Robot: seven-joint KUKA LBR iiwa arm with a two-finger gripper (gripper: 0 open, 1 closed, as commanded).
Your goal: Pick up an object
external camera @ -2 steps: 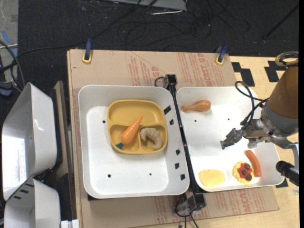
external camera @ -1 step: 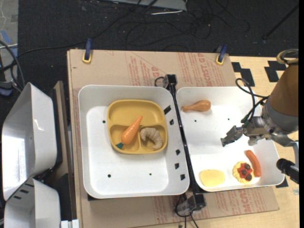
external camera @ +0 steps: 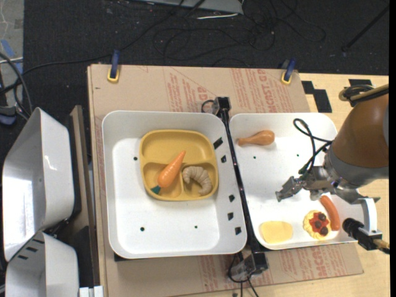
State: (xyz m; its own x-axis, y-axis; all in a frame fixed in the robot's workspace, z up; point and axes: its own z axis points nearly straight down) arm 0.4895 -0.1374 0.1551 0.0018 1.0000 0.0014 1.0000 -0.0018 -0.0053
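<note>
Left bin [external camera: 124,228]: yellow plate [external camera: 178,164] with three compartments. Carrot [external camera: 171,169] tilted across the divider, tip up-right. Shrimp [external camera: 198,178] curled in lower-right compartment, just beside carrot.

Right bin [external camera: 272,166]: drumstick [external camera: 257,139] lying near top-left, well apart from the rest. Yellow disc [external camera: 276,231] flat at lower edge. Small pizza [external camera: 317,224] to its right, touching or just beside sausage [external camera: 331,211]. Black cable looping near top right.

Arm [external camera: 365,141] over right side of right bin. Gripper [external camera: 296,188] low over bare bin floor, pointing left, between drumstick and disc. Nothing seen between fingers; spread or pressed together — cannot tell at this angle.
</note>
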